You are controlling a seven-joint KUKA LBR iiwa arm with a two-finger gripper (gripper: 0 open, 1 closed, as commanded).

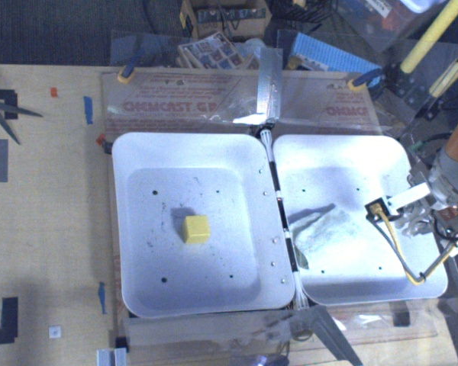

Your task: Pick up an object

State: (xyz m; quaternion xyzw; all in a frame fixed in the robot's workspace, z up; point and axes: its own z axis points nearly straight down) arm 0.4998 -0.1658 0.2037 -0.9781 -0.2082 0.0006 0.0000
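Reaching from the right, the arm (446,181) hangs over the right bin (343,280).

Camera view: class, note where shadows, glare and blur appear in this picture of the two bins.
In the camera view, the yellow block casts a soft grey shadow toward its upper left on the left bin; the right bin carries a darker slanted shadow streak near its middle; glare brightens the clear plastic sheet behind the bins; the arm at the right edge looks smeared and soft.
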